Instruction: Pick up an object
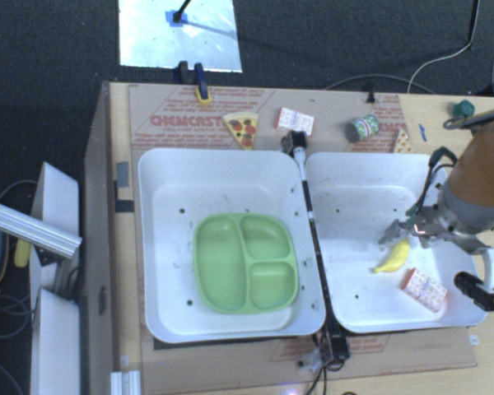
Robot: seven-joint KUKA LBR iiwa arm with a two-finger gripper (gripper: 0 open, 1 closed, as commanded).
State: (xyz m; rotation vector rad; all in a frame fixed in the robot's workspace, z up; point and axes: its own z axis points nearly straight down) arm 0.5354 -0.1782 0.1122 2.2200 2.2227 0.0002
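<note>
A yellow banana (393,257) lies in the right bin (354,188), near its middle right. A small orange-and-white box (423,290) lies a little to the banana's lower right. The gripper (408,232) hangs low over the right bin, just above the banana's upper end, at the end of the arm with the orange band (482,175). The arm's body hides the bin's right side.
The left bin (173,179) holds a green divided plate (247,262). On the board behind the bins lie a toy pizza slice (242,127), a small white-and-red packet (295,121) and a small can (364,127). A black divider (306,200) runs between the bins.
</note>
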